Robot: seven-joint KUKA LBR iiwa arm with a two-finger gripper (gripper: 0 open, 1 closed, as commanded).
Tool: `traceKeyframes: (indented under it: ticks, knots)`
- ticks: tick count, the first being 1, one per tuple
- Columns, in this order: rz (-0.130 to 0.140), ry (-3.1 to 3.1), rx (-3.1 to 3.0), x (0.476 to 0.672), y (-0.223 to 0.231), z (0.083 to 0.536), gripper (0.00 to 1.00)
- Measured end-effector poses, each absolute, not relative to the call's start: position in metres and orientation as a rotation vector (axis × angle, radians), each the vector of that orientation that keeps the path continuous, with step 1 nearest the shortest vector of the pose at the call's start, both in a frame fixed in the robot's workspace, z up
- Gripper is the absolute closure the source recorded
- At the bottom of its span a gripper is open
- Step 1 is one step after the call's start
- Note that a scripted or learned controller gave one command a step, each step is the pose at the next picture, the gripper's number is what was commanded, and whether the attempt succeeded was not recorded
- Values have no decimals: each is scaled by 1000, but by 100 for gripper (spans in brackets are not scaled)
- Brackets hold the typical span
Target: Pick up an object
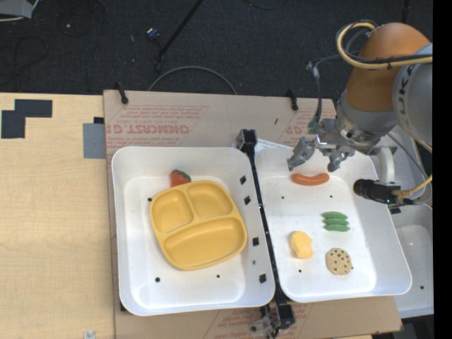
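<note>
The gripper (317, 157) hangs over the far part of the right bin (395, 274), and its two fingers stand apart, one to the left and one to the right, with nothing between them. Just below the gap, on the bin floor, lies the sausage (311, 179). It is a small orange-red toy sausage. Its long axis runs left to right across the view, almost parallel to the far wall of the bin, with the ends curving slightly up. It is closer to the left finger than to the right one, and it looks apart from both fingertips.

Further toward the near side of the same bin there are green pea pods (336, 222), a yellow piece of toy food (301, 244) and a cookie with dark chips (339, 261); these lie well apart from the gripper.

The left bin (134, 274) holds a yellow divided plate (199, 224) with three compartments, and a red and green toy (179, 177), perhaps a strawberry, touches its far edge.

Under the bins is a cardboard sheet (176, 122) with red printing seen upside down. I can read only part of it, something like "CHEMCAST GP". The rest is too small to read.
</note>
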State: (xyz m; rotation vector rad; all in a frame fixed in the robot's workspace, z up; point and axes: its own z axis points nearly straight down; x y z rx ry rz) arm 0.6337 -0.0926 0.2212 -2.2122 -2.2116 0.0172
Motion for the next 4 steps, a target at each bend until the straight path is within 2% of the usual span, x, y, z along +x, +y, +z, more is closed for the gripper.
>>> traceKeyframes:
  ticks: [1, 2, 4]
  knots:
    - [3, -2221, -2217, 636, -93, 230, 0]
    - [6, -2220, -2216, 641, -84, 178, 0]
    - [7, -2218, -2218, 632, -83, 85, 0]
